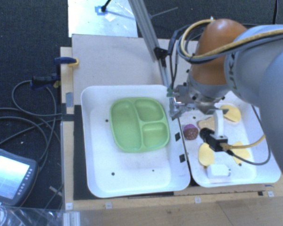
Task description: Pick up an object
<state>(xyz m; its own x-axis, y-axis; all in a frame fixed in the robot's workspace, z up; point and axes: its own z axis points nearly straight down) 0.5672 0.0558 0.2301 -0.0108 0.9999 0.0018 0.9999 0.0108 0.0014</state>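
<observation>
Dark carpet surrounds the pale bench (113,60), with black cables (26,102) looping on the floor to the left and a handheld control screen (9,173) lying at the lower left corner. A blue clamp (65,60) grips the bench's left edge, and a slanted metal pole (144,18) crosses the upper part of the view.

Two white bins sit side by side on the bench. The left bin (92,145) holds a green tray (139,125) with three compartments, lying flat towards the bin's upper right. The right bin (269,173) holds the small things: a maroon ball (191,132) close to the shared divider, several flat yellow pieces (206,155) spread around it, and a white block (219,170) near the front wall, just below the nearest yellow piece.

My arm (264,65) comes in from the right, its orange band (217,44) high over the right bin. My claw (177,106) hangs over the divider between the two bins, beside the tray's right edge and just above the maroon ball. From this angle I cannot tell whether it is clenched or released, and I see nothing held in it. Everything I might pick up lies in the bins.
</observation>
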